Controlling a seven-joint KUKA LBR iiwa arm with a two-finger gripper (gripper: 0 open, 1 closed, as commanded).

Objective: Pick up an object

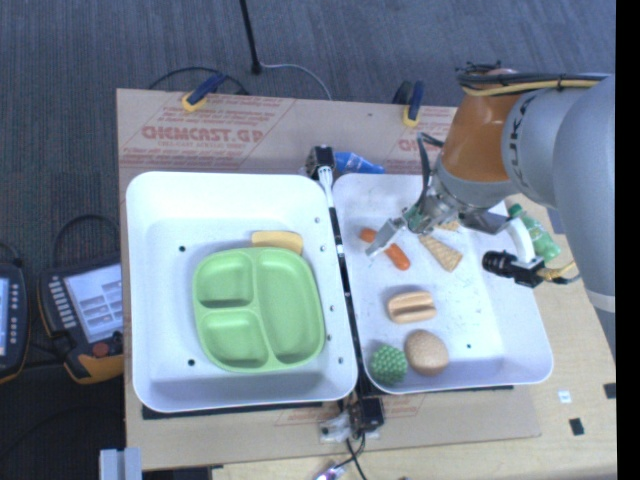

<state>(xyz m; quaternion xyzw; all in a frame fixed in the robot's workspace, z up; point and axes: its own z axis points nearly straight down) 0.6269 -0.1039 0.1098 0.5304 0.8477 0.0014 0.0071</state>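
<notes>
Arm (545, 138) reaches in from the table's (200, 128) right edge over the right bin (500, 353). Left bin (150, 298) holds a green divided tray (260, 308), with a yellow block (277, 240) touching the tray's far rim. End effector (395, 236) hangs over the right bin's far-left area, fingers spread, nothing between them. Hot dog bun (411, 305) sits mid-bin. Tan potato (427, 352) and green broccoli-like piece (390, 364) lie side by side at the near edge. Cone-shaped wafer (444, 252) lies just right of the end effector. Orange carrot pieces (399, 258) lie just below the fingers.
</notes>
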